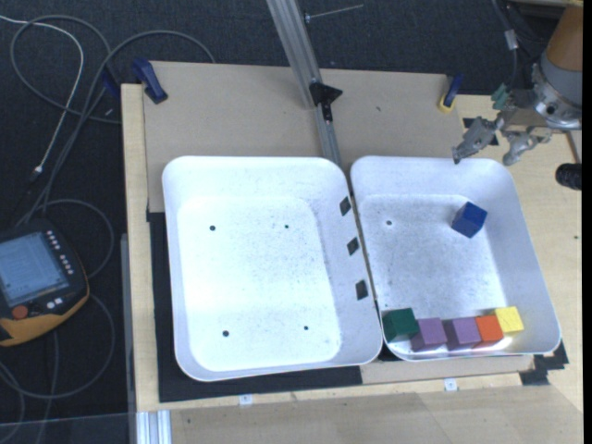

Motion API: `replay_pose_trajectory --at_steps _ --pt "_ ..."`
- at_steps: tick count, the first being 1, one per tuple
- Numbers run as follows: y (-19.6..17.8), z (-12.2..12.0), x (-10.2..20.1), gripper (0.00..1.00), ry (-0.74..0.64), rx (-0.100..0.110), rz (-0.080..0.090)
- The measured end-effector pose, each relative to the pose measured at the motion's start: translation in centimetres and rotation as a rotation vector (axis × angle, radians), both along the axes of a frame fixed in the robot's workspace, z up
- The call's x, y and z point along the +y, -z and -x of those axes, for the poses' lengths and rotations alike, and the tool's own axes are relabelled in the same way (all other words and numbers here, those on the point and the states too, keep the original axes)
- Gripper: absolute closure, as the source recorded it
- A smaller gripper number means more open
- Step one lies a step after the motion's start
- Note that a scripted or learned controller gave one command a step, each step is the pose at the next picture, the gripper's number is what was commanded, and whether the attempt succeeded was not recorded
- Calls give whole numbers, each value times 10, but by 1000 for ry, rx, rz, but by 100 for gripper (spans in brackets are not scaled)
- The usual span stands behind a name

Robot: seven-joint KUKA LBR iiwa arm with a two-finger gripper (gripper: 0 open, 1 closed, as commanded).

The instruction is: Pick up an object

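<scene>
A blue cube lies in the right bin near its far right side. Along that bin's near edge sits a row of cubes: green, purple, a second purple, orange and yellow. My gripper hangs above the far right corner of the right bin, up and to the right of the blue cube. Its two fingers are spread apart with nothing between them.
The left bin lies beside the right one. A metal pole slants up from between the bins. Blue clamps sit on the bench's far edge. A teach pendant lies on the floor at left.
</scene>
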State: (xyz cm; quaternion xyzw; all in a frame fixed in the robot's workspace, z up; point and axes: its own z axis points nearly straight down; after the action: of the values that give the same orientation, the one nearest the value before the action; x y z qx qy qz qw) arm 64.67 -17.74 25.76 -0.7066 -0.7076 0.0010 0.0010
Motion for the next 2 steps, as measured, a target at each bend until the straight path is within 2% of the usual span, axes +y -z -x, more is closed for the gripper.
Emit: replay_pose_trajectory --at_steps 1,2 --pt "136 13 -36 0 0 -7 2" --pt "159 58 -35 0 3 3 -2"
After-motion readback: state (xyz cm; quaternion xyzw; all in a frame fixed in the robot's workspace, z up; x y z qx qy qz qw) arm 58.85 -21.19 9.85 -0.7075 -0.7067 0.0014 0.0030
